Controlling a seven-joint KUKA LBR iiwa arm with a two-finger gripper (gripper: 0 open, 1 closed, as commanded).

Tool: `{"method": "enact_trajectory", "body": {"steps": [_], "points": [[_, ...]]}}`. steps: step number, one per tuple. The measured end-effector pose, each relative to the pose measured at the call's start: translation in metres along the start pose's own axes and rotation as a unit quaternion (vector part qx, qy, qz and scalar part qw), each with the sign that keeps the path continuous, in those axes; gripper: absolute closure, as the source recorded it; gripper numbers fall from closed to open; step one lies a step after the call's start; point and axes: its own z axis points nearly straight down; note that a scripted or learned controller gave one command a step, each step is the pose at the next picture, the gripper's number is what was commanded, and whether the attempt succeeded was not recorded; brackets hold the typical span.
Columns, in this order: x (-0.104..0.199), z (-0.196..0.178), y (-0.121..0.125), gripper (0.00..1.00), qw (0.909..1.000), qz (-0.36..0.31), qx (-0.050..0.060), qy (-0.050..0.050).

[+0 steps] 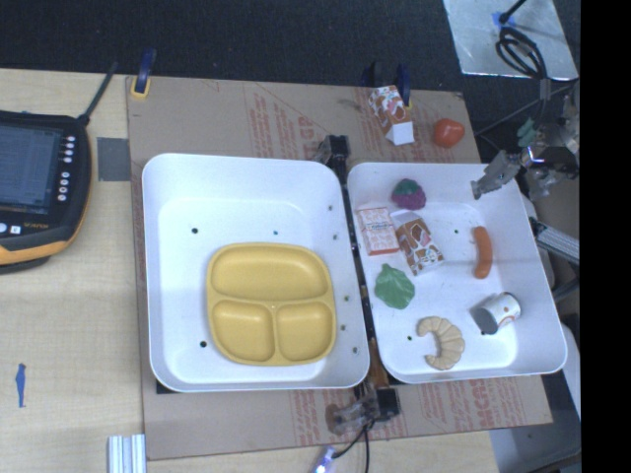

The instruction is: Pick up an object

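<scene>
Hovering at the right bin's [532, 264] far corner, gripper [490, 179] above the sausage [481, 252]

The gripper [493, 177] hangs at the far right corner of the right bin [537, 304], just above its rim. Directly below and toward the near side of it lies the sausage [481, 251], with bare white floor between the two. Further along that same line sits the small cup [496, 311], tipped on its side. To the gripper's left, the purple piece [409, 194] is the nearest obstacle, and beyond it the two flat packets [397, 236] and the green piece [394, 287] crowd the bin's left wall. The croissant [442, 341] lies near the front edge. Open floor runs down the middle, between packets and sausage.
</scene>
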Motion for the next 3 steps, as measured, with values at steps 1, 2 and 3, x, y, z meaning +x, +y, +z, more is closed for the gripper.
{"method": "enact_trajectory", "body": {"steps": [1,2,3], "points": [[-0.042,0.109,0.024,0.0,1.0,0.0,0.002,0.0],[-0.024,0.18,-0.004,0.0,1.0,0.0,-0.001,0.0],[-0.041,0.193,0.067,0.0,1.0,-0.001,-0.001,0.001]]}}
